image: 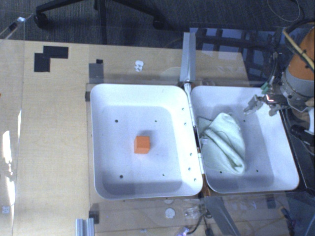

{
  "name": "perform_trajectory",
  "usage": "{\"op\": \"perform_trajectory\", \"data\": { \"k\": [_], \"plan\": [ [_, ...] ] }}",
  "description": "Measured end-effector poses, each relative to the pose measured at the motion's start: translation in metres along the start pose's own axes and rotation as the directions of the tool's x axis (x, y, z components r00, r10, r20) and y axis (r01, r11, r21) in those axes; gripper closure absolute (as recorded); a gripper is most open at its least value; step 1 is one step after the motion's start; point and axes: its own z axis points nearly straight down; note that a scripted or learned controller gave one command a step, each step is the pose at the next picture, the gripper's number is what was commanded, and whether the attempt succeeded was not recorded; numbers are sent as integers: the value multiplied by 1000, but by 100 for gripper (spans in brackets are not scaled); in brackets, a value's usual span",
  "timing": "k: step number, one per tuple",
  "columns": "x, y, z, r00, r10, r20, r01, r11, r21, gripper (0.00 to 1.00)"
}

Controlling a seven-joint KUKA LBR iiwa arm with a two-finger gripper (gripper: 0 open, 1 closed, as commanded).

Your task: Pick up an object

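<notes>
Surface: pale wood, and it carries two white bins side by side.
Left bin: it has one small orange block in it, a little below the middle of the floor.
Right bin: it has one crumpled pale green cloth in it, lying against the wall next to the left bin.
Things to pick: two in all, one block and one cloth, well apart, each in its own bin.
Gripper: it hangs over the far right part of the right bin, near the cloth's top end but not touching it.
Jaws: two thin metal tips seem to point apart, with nothing between them, so I think they are apart.
Arm: grey with an orange band, coming in from the right edge.
Step now: I think this is the reach, before any grab. Nothing is held yet.
Next move: the cloth is the closest thing, so the gripper would need to go left and down onto a fold, then pinch it.
Far off: chair legs stand on the dark floor beyond the surface.
</notes>
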Motion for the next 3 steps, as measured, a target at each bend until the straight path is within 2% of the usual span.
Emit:
{"op": "perform_trajectory", "data": {
  "k": [1, 2, 3],
  "plan": [
    [-23, 39, 100, 999, -49, 3, 49, 999, -7, 0],
    [-22, 42, 87, 999, -54, 6, 54, 998, -13, 100],
    [16, 40, -10, 988, 152, 1, -152, 988, -3, 100]
  ]
}}
